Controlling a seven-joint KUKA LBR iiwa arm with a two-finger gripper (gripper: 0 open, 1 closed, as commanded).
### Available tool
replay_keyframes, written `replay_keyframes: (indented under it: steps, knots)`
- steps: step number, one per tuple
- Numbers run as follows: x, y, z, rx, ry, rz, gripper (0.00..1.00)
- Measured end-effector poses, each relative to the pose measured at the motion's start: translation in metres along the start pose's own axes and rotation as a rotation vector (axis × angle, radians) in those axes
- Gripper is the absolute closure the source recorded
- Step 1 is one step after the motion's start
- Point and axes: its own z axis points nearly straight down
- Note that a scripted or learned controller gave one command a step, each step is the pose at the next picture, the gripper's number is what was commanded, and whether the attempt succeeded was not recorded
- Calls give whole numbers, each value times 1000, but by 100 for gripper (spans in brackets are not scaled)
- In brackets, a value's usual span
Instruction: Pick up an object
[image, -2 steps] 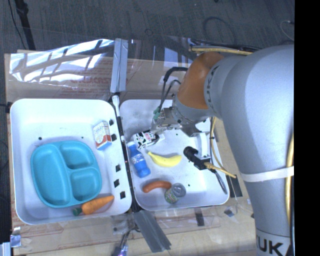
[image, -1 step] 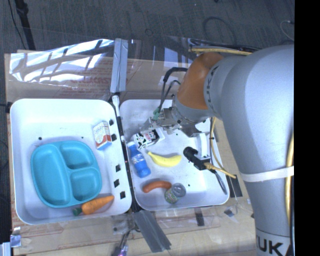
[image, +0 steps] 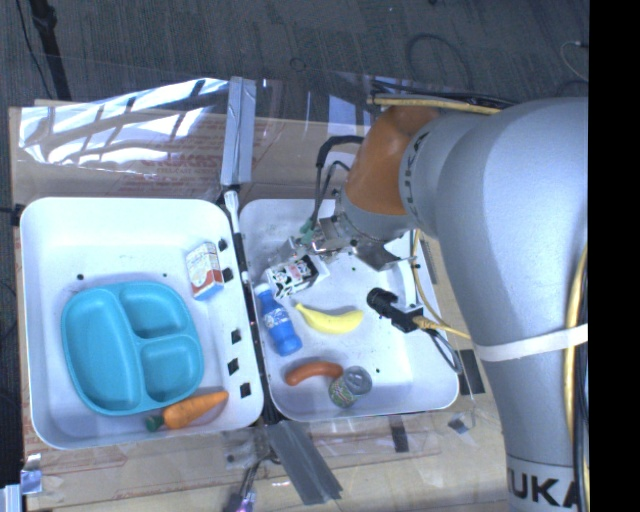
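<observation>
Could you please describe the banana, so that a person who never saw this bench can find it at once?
Of the two white bins, look at the right bin. Near its middle lies the banana, with a blue bottle to its left and a brown sausage below it in the picture. It is the only yellow, curved thing in that bin.

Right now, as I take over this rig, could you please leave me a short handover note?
Gripper: in the right bin, right by a black-and-white box; I cannot tell whether it holds it.
Right bin also has: bottle, banana, sausage, can.
Left bin: tray, carton, carrot.
Done: no object is clearly lifted.
Left: grip one object and raise it.
</observation>
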Motion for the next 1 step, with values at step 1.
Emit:
replay_keyframes:
  steps: [1]
  knots:
    - [1,8,-2,-12,-3,-25,0]
